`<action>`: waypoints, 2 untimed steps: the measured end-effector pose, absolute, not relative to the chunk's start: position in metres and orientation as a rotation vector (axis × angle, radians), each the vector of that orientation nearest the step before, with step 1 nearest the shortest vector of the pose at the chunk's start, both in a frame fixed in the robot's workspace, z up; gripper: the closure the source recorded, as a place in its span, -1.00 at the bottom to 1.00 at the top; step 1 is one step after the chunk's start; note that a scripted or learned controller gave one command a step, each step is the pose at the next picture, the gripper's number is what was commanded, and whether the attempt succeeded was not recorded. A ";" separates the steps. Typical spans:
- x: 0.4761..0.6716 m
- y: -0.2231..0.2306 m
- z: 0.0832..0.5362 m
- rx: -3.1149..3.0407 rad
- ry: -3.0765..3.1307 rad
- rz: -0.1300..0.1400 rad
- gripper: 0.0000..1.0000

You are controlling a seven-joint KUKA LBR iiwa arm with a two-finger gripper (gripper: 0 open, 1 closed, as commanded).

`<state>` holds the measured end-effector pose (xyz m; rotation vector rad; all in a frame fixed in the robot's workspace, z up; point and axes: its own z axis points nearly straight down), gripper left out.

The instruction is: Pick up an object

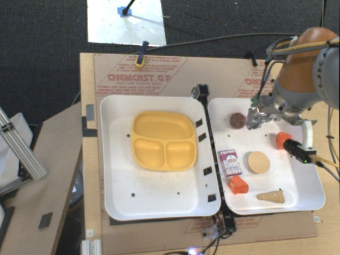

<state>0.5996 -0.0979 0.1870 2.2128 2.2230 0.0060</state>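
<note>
The gripper (254, 117) hangs low over the right bin's far edge, just beside the dark round object (237, 120); whether its claw is spread or pressed together, I cannot tell. The nearest pick looks to be that round object: centre over it before descending and closing.

The left bin (114, 158) holds a yellow divided plate (162, 141) at its middle. The right bin (313, 187) holds a tan disc (258, 162), a small printed box (230, 162) near the left wall, a wedge (271, 196) by the near edge, and two orange blocks (238, 185).
</note>
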 end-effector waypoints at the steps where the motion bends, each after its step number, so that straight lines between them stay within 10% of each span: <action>1: 0.594 -0.099 0.234 2.213 2.223 0.006 1.00; 2: 0.596 -0.044 0.243 2.210 2.232 0.006 1.00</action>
